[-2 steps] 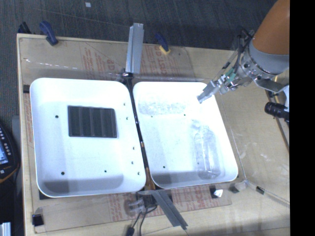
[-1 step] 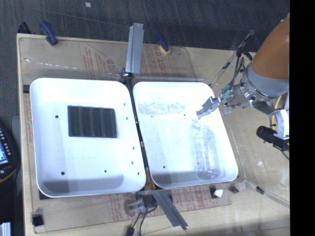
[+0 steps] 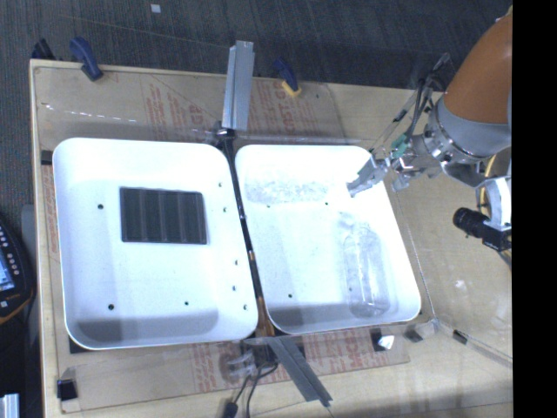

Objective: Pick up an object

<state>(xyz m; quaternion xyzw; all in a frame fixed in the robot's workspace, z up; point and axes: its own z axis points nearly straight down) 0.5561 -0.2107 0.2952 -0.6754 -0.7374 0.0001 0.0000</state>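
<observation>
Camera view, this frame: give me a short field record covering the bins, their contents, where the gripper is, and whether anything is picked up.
left bin: holds a dark ribbed rectangular block, lying flat
right bin: holds a clear plastic bottle lying along its right side
gripper: over the right bin's upper right corner, apart from the bottle
picked up: nothing seen between the fingers
arm: enters from the right
</observation>
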